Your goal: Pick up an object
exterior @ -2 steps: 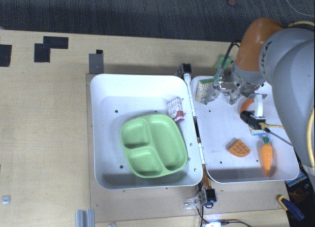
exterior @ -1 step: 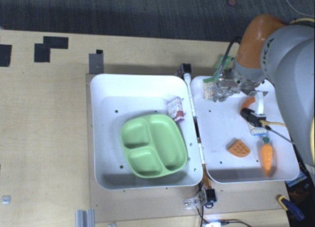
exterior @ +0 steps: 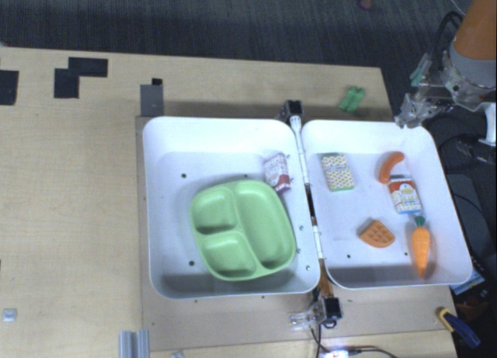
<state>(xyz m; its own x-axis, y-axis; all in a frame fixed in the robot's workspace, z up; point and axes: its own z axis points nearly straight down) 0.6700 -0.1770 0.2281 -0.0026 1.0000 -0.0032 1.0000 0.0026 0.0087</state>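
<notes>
Wooden bench (exterior: pixel 70 193) with two bins: gripper (exterior: pixel 409 112), aperture indiscernible, is seen at two o'clock beyond right bin (exterior: pixel 446 193); toy carrot (exterior: pixel 420 248) unpicked.

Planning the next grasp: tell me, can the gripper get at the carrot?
Probably yes. The carrot lies uncovered by the right bin's far wall, apart from the waffle; the gripper hovers beyond the bin's corner.

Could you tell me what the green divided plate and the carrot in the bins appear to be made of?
Green divided plate: probably moulded plastic, with a smooth, evenly coloured, faintly glossy surface. Carrot: likely a plastic toy, uniformly orange; too small to be sure.
</notes>
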